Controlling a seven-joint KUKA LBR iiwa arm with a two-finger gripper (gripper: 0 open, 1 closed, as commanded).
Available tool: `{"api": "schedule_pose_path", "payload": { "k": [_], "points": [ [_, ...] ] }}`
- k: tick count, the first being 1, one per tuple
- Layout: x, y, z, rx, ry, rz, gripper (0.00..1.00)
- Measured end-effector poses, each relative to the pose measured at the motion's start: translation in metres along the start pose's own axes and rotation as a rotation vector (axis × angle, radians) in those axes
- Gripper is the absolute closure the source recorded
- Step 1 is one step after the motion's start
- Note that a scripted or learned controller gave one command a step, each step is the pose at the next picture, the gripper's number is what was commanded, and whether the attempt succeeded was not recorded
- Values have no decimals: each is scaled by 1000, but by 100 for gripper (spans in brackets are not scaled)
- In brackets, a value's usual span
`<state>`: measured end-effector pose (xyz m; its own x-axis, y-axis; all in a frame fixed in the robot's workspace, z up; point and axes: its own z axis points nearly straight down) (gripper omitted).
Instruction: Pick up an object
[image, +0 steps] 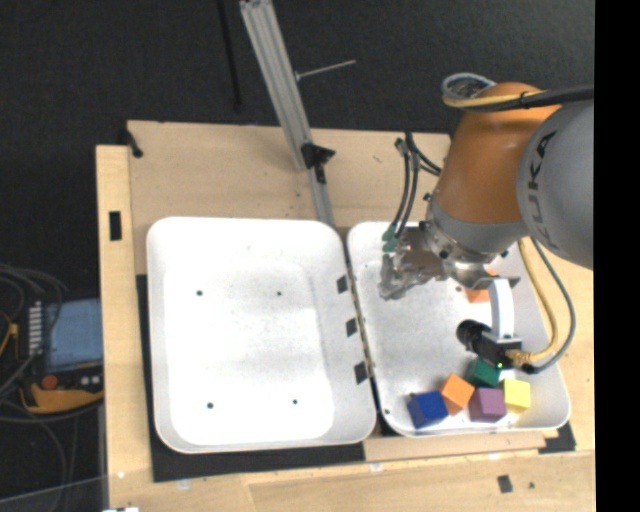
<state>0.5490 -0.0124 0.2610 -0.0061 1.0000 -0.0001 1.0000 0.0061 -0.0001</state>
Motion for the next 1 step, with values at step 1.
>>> {"api": "schedule_pose_path", "payload": {
  "k": [1],
  "points": [
    [48, -2, 14, 1, 0, 1, 100]
  ]
}}
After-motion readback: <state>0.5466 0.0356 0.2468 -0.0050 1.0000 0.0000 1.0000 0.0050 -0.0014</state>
